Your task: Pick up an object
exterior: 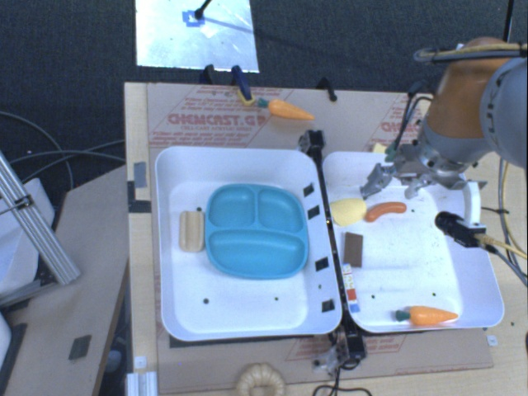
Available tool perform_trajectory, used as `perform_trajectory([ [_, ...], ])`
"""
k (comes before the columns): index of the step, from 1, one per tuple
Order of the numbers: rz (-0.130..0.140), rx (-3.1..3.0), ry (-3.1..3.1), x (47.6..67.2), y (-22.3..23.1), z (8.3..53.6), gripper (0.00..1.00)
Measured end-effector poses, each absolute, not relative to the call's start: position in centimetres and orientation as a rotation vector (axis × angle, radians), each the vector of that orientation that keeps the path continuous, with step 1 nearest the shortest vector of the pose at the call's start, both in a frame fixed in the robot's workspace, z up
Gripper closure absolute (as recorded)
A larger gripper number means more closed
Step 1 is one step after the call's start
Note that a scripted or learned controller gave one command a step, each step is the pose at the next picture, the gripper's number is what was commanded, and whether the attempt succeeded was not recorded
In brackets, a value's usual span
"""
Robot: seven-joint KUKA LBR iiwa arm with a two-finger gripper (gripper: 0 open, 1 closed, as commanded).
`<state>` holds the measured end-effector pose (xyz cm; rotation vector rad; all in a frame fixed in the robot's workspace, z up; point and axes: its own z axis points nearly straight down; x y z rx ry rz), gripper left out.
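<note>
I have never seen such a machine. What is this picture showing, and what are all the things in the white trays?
One camera looks down at a slant on a bench. The grey and orange robot arm reaches in from the right; its gripper hangs above the right bin, with nothing visibly held. Below it lie a toy sausage, a yellow lemon-like toy, a brown block and a carrot. The left bin holds a blue divided plate and a tan block. Another carrot lies behind the bins.

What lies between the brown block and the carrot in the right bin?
Bare white bin floor, seen in the camera view: nothing rests between the brown block and the carrot in the right bin.
</note>
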<state>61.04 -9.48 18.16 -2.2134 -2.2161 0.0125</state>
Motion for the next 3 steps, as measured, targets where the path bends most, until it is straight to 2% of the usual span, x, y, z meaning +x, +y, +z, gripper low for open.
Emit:
perform_trajectory([
  [1,-0.002,-2.219,-2.226,61.4,-9.5,18.9,0.0],
  [3,0.002,-2.219,-2.221,61.2,-9.8,10.2,0.0],
])
